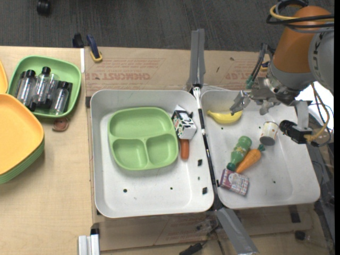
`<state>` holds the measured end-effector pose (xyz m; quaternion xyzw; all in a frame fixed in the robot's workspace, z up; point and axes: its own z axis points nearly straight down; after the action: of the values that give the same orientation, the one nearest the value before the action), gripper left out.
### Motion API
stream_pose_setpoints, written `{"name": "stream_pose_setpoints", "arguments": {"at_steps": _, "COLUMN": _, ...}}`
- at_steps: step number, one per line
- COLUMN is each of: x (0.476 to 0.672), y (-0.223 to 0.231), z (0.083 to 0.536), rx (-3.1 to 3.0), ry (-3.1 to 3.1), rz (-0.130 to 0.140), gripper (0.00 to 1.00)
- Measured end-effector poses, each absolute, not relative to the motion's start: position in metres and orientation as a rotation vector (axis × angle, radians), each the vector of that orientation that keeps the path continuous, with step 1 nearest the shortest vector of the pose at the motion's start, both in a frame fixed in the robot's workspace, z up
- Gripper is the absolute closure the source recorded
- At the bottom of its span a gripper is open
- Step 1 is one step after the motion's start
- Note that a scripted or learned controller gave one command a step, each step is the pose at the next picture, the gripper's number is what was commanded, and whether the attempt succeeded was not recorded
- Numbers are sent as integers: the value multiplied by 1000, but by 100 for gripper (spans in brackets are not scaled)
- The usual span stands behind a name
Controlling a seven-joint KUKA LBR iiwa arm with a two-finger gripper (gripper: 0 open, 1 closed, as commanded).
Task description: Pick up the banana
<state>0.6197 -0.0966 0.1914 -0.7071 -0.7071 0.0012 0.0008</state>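
Bright, even overhead light fills the scene, the white bins (149, 206) nearly washed out with only soft, short shadows under the objects, while focus is reasonably sharp throughout and slightly grainy toward the dark floor (159, 9).

Two white bins (106, 195); one green divided tray (142, 138), one banana (223, 117), one carrot (248, 161), one green bottle (240, 149), one pink packet (234, 183).

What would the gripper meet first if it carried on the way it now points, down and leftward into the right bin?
Most likely the banana: the gripper is angled toward its right end, with nothing visible in between. Whether a fingertip already touches it is unclear, since this slanted view hides the height.
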Motion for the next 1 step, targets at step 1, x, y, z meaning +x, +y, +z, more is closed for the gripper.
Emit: {"name": "stream_pose_setpoints", "arguments": {"at_steps": 1, "x": 659, "y": -98, "z": 111, "rx": -2176, "ry": -2266, "rz": 2, "gripper": 0}}
